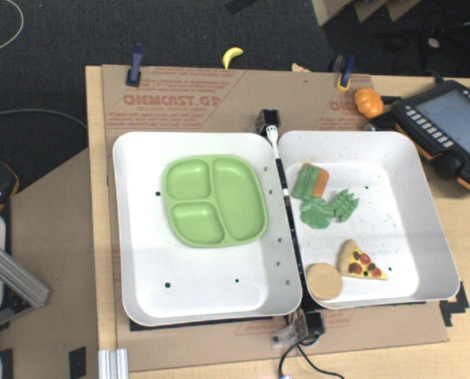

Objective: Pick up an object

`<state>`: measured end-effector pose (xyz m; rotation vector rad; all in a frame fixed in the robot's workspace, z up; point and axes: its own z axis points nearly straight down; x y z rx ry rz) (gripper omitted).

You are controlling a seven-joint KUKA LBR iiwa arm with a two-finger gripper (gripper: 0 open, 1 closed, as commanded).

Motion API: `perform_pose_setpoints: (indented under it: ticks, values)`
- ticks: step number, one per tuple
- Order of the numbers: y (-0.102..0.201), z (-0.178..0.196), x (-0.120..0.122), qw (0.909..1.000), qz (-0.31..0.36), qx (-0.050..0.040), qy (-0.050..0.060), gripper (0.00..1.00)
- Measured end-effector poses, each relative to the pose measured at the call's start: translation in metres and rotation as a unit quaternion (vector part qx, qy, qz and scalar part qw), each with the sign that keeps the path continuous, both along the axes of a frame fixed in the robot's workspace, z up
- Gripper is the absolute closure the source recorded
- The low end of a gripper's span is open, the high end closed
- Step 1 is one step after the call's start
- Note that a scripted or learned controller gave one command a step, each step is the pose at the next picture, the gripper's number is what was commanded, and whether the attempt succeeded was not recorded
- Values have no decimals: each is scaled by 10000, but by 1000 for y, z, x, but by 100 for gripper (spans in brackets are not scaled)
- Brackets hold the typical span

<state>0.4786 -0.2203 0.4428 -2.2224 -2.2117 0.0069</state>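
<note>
Green tray (216, 200) in left bin (140, 275); pizza slice (361, 262), cookie (325, 280), green toys (326, 208), maybe leaves, in right bin (408, 164). Tool state: can't tell.

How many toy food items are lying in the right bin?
4: a green-and-orange piece near the bin's top left, a green leafy piece just below it, a pizza slice toward the front, and a tan round cookie at the front left corner.
</note>
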Motion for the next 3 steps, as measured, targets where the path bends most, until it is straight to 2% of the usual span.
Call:
perform_pose_setpoints:
  ticks: [1,2,3]
  values:
    - [60,87,3,9999,59,-20,-100,100]
    - [-7,-20,-1,10000,-12,-1,10,100]
    - [35,100,1,9999,45,-34,-117,100]
